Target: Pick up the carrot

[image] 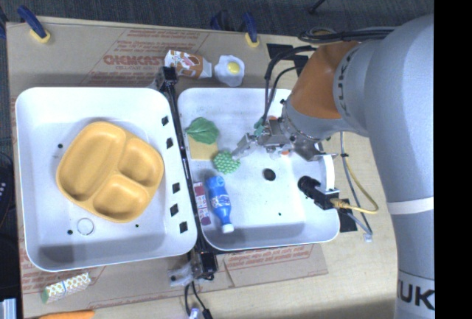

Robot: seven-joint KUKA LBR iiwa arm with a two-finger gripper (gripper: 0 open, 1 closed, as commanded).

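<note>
An orange, carrot-coloured sliver (70, 314) lies at the frame's bottom left edge, on the bench outside both bins and mostly cut off. My gripper (245, 145) is low in the right bin (295, 233), its tip right beside a green bumpy toy (226, 161). Nothing orange shows at the gripper. The arm's wrist covers the bin's upper right part.
In the right bin lie a green leaf (203, 130), a blue bottle (219, 202) and a small dark-red packet (200, 208). The left bin (44, 107) holds a yellow divided plate (110, 170). A small carton (184, 63) and a yellow-white toy (230, 70) sit behind the bins.
</note>
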